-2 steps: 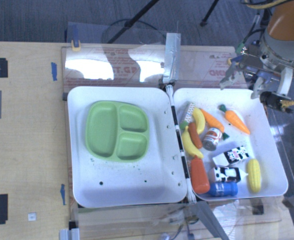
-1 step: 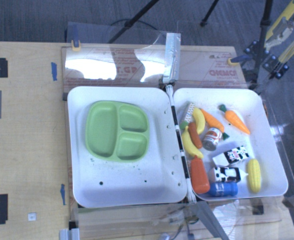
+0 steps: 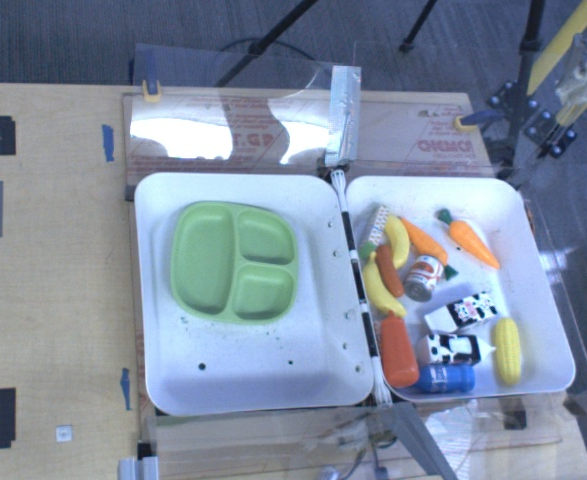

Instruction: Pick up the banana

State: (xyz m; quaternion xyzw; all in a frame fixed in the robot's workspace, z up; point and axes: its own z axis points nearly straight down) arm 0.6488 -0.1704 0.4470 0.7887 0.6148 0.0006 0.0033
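Note:
The banana (image 3: 382, 290) is a curved yellow piece lying along the left wall of the right bin (image 3: 545, 298), its lower end touching a red-orange toy (image 3: 398, 353). A second, shorter yellow banana-like piece (image 3: 398, 240) lies just above it, beside a brown sausage-shaped toy (image 3: 389, 268). Both yellow pieces lie free in the pile.
The right bin also holds two carrots (image 3: 470, 241) (image 3: 425, 241), a small can (image 3: 424, 277), two cow-patterned cartons (image 3: 470, 311) (image 3: 453, 348), a blue item (image 3: 446, 378) and a corn cob (image 3: 508, 351). The left bin (image 3: 273, 368) holds a green divided plate (image 3: 235, 263). Stands and hardware (image 3: 558, 78) crowd the top right.

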